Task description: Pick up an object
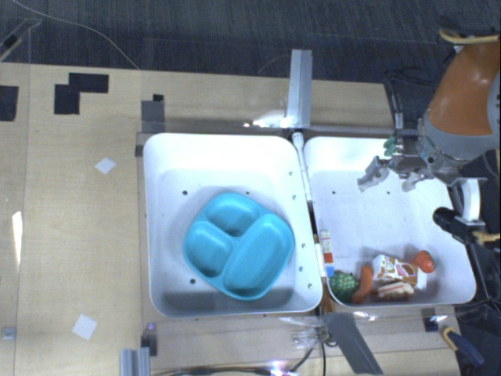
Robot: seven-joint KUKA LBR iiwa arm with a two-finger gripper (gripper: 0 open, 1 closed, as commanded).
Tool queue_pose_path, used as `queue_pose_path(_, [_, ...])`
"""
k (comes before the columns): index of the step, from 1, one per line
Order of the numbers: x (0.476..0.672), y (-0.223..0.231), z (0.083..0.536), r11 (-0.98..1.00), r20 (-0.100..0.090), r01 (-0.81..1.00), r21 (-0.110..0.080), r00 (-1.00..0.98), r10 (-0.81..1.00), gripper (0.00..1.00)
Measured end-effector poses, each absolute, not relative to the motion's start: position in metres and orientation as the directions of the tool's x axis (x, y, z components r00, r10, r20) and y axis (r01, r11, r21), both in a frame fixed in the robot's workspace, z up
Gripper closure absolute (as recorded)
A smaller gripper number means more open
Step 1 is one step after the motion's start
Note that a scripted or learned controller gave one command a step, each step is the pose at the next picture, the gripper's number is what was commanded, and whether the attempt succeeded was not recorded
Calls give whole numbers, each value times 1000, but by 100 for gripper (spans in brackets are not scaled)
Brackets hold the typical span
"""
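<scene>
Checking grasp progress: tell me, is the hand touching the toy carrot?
Apart. The camera view shows the hand over bare bin floor, well away from the toy carrot.

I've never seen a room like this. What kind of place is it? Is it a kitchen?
Probably a robot lab, not a kitchen. A robot arm reaches over two white bins on a workbench, with a blue divided plate and toy food to practise grabbing.

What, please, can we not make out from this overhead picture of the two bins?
- Gripper: too small and blurred in the camera view to show how it is set.
- Arm: cut off by the right edge.
- Food pile in the right bin: items overlap; the packet's print is too small to read.
- Bench under the blue divided plate: hidden.
</scene>
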State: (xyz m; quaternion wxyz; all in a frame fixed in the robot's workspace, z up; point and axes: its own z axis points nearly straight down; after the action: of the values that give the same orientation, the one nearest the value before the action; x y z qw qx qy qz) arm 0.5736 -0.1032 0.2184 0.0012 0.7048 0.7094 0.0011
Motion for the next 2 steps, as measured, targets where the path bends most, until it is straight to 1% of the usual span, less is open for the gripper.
queue_pose_path(1, [506,-100,131,63,0,998,1,-63,998,0])
queue_pose_path(2, [491,-141,90,153,-2,988,12,-153,988,0])
